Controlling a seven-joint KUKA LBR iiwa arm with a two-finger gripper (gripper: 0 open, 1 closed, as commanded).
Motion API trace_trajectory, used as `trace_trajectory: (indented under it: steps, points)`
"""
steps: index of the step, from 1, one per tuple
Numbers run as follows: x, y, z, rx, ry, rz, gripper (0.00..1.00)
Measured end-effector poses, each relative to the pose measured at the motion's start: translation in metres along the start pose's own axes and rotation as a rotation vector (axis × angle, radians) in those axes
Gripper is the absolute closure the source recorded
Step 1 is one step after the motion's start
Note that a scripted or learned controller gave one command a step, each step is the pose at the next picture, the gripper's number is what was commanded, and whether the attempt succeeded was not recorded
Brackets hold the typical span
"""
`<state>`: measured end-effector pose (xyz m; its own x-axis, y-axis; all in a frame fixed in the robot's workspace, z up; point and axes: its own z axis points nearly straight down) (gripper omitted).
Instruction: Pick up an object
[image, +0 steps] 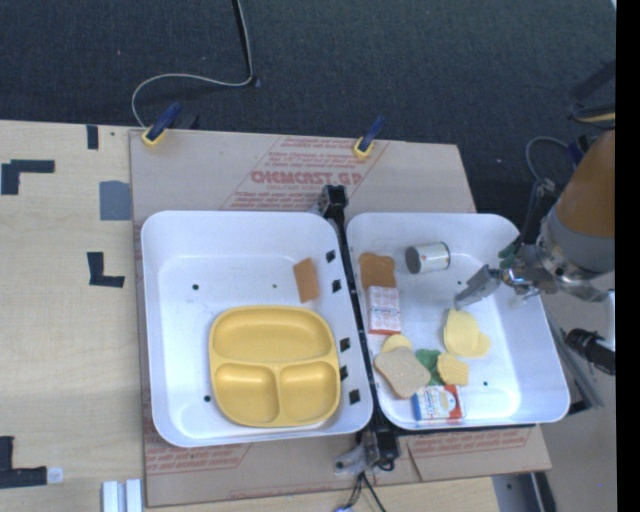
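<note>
The wooden tabletop (60, 330) carries a brown cardboard sheet (300, 175), and on that sheet sit two shallow white plastic bins side by side, the left bin (175, 250) and the right bin (520, 390), touching along a black central divider. The grey arm with its orange band (590, 195) reaches in from the right, over the right bin's far right rim. In the left bin lies a large yellow three-compartment plastic tray (275, 365), toward the near side, with a small flat brown rectangular piece (306, 280) just beyond it near the divider. At the end of the arm the tool (478, 290) points left and slightly downward into the right bin; a grey finger is visible, yet whether it is spread or closed cannot be told, and nothing is seen between its tips. The objects to pick are all in the right bin: a pale yellow round slice (465, 335) lies just below and near the tool's tip, a short silver metal can (428, 258) on its side lies up and to the left of it, a slice of tan bread (402, 372) and a green leaf-like piece (430, 358) lie nearer the front, and a white and red packet (384, 308) with a brown square piece (377, 270) lie along the divider, well apart from the tool. A small white, blue and red carton (437, 404) lies at the front edge.
</note>
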<state>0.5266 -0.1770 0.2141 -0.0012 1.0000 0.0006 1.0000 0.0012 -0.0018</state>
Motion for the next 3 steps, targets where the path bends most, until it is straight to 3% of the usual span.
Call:
trace_trajectory:
  steps: [1, 2, 3]
  points:
    - [0.015, -0.024, 0.134, 0.004, 0.0, 0.003, 0.0]
    - [0.014, -0.021, 0.117, -0.003, -0.001, 0.001, 1.0]
    - [0.014, -0.021, 0.118, -0.003, -0.001, 0.001, 0.0]
